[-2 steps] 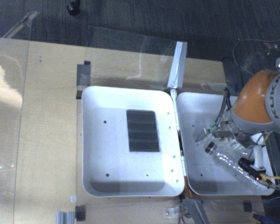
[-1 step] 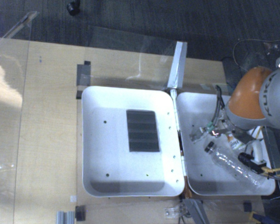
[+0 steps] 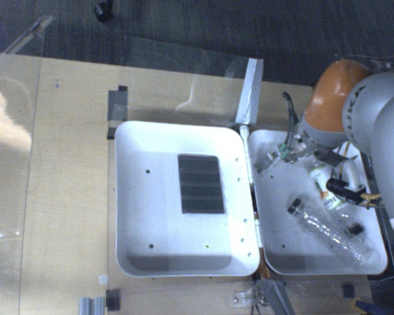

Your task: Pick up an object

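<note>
**Bench from above.** Right bin (image 3: 284, 253): a clear plastic bottle (image 3: 326, 227) lies on its side, running from the bin's centre toward 4 o'clock. A small white tube (image 3: 322, 182) lies just beside it, at the bottle's 12 o'clock. Both lie flat and loose, apparently scattered so that either may serve as the object to pick.

Left bin (image 3: 135, 209): a dark ribbed slab (image 3: 201, 184) lies flat at centre, well apart from the arm (image 3: 380, 110).

The arm reaches in from 3 o'clock. Its orange band (image 3: 331, 101) stands over the right bin's 12 o'clock rim, and the wrist is bent downward. The gripper (image 3: 281, 153) hangs low near the bin's 10 o'clock corner, near the tube but above neither object. Whether it is wide or narrow cannot be told, and nothing is seen held.
</note>
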